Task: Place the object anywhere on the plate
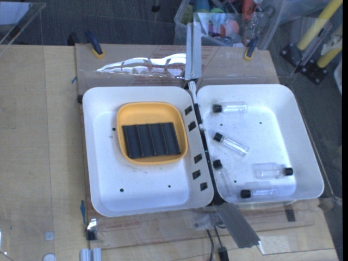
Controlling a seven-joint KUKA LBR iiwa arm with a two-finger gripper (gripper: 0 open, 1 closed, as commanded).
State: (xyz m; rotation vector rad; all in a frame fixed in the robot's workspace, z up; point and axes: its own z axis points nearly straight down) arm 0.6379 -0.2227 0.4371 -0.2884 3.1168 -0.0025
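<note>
Yellow plate (152, 113) in left bin (103, 189), bearing a dark ribbed block (150, 139). Four clear black-capped vials (231, 144) scattered across right bin (304, 145). Claw state: cannot tell.

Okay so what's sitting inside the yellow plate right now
A dark ribbed rectangular block lies flat in the yellow plate, covering most of its floor. Whatever might be under the block is hidden. The clear vials are all in the right bin.

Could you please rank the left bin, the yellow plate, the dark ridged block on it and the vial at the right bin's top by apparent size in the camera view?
1. left bin
2. yellow plate
3. dark ridged block
4. vial
</note>
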